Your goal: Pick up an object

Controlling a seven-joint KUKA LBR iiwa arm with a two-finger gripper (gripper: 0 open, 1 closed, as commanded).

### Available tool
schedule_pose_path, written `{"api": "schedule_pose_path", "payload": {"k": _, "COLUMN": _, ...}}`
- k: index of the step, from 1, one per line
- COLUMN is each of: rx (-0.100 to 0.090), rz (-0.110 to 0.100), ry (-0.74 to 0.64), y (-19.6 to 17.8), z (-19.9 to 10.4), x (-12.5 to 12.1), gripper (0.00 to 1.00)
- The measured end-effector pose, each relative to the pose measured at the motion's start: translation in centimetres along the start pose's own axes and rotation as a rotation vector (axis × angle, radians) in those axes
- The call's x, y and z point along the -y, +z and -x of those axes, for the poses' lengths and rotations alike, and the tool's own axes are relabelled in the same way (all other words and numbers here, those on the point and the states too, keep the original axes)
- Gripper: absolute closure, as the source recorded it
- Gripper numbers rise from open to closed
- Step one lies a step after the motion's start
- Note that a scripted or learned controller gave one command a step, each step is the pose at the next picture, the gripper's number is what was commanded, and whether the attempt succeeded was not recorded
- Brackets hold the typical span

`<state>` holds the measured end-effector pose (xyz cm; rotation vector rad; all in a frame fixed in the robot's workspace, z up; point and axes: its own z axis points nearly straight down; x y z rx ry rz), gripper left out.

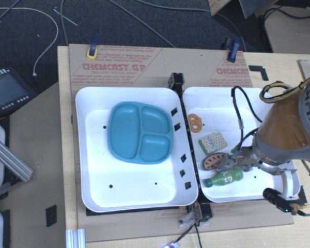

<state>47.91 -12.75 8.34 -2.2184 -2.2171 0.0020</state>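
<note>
A grey arm with an orange band is seen reaching into the right bin (217, 98) from the right, its claw (236, 159) lowered among a small cluster of things near the bin's front. Whether the claw is open or closed cannot be told, as it is too small and dark to read. A green bottle (225, 178) is laid on its side just in front of the claw, apparently touching it or nearly so. A round reddish-brown piece (212, 161) is found just to the claw's left, and a small patterned green packet (213, 141) lies just beyond that, farther from the camera. A brown pretzel-shaped ring (195, 123) is set well beyond the claw and to its left, near the wall shared by the bins. A black cable (239, 110) is looped above the bin behind the claw. In the left bin (93, 154), well apart from the claw, a blue divided plate (140, 133) is placed. Both bins are carried on a table (144, 61) covered in printed brown board, held by blue clamps (93, 44) at its far edge. Dark carpet crossed by loose cables (46, 14) is seen beyond.
</note>
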Motion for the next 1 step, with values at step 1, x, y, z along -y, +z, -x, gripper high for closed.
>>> {"api": "schedule_pose_path", "payload": {"k": 1, "rx": 0.0, "rz": 0.004, "ry": 0.0, "y": -1.22, "z": -0.02, "x": -0.11, "gripper": 1.0}}
